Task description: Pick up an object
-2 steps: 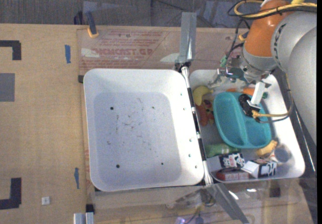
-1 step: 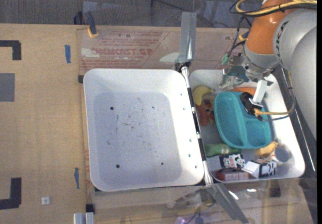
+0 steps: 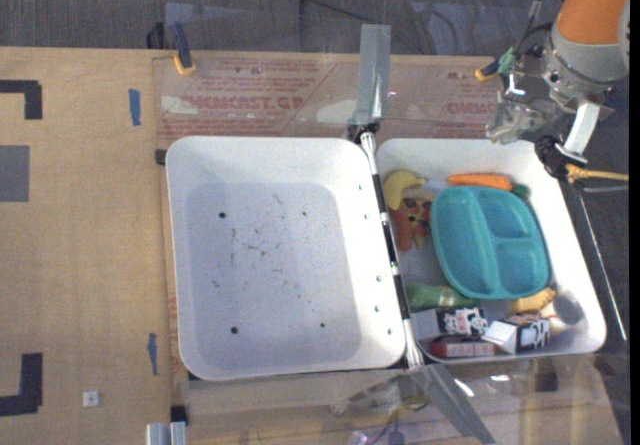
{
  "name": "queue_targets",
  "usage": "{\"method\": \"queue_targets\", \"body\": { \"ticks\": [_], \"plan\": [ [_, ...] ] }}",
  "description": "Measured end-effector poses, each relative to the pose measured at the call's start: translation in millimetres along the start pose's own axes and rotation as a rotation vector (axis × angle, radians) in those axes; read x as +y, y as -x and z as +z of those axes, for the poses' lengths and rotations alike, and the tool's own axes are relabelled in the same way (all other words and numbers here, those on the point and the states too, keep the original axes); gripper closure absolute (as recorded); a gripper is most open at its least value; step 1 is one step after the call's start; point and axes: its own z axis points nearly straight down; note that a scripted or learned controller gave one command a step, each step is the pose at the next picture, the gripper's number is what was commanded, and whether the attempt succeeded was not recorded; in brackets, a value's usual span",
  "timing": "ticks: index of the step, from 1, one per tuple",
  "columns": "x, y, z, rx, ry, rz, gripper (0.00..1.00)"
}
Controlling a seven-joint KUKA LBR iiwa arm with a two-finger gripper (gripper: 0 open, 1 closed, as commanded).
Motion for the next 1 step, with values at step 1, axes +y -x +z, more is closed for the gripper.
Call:
{"method": "queue_targets", "body": {
  "ticks": [1],
  "plan": [
    [-0.1,-0.5,0.3,0.0,-0.001,0.0,0.0]
  ]
}}
